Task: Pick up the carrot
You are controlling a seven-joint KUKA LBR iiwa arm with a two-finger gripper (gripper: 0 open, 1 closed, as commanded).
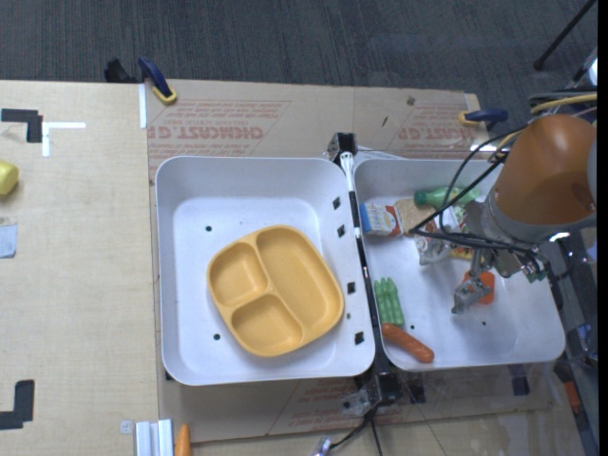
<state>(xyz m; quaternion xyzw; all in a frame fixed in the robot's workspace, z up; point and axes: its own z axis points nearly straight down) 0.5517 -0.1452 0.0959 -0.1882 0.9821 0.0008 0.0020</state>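
Nearest the camera, at six o'clock in my right bin [532, 350], lies the carrot [408, 344], an orange-red stick resting flat near the front wall, its thick end pointing toward three o'clock. Just beside it at twelve o'clock sits a green ridged vegetable [389, 301], close against the divider between the bins.

I hang over the same bin with my gripper [472, 293] at about two o'clock from the carrot, well apart from it. Something orange shows at my fingertips, but cables and my own wrist cover the spot, so I cannot tell whether I am spread, closed, or pinching anything. I judge the carrot is not in my grasp, since it lies whole on the bin floor.

What could go wrong from here: the carrot lies close to the front wall and the divider, so a descent slightly off toward six or nine o'clock could strike a rim instead of the floor. Its rounded body may roll or squirt out if I close across it off centre. The green vegetable sits near enough that I could catch it along with the carrot, or instead of it. The clutter at twelve o'clock, a packet [380, 219] and a green bottle [439, 197], is farther off and less of a threat. The yellow tray [275, 290] in the left bin [180, 283] stays out of my path.
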